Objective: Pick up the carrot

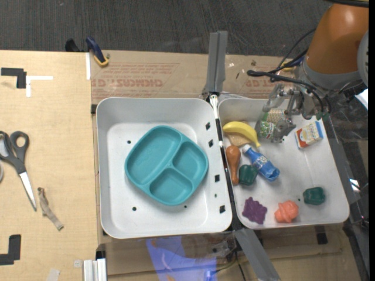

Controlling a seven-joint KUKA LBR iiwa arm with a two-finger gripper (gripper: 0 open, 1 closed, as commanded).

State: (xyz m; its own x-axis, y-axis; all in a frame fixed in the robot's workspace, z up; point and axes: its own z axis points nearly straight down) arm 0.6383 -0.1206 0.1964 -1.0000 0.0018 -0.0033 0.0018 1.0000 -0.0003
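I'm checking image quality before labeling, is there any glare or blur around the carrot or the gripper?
Camera view: even lighting, soft shadows; the carrot is sharp and glare-free by the right bin's left wall; the gripper looks slightly soft and cluttered.

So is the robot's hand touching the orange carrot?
Apart. The camera view shows the hand up near the bin's back, with the yellow banana lying between it and the orange carrot.
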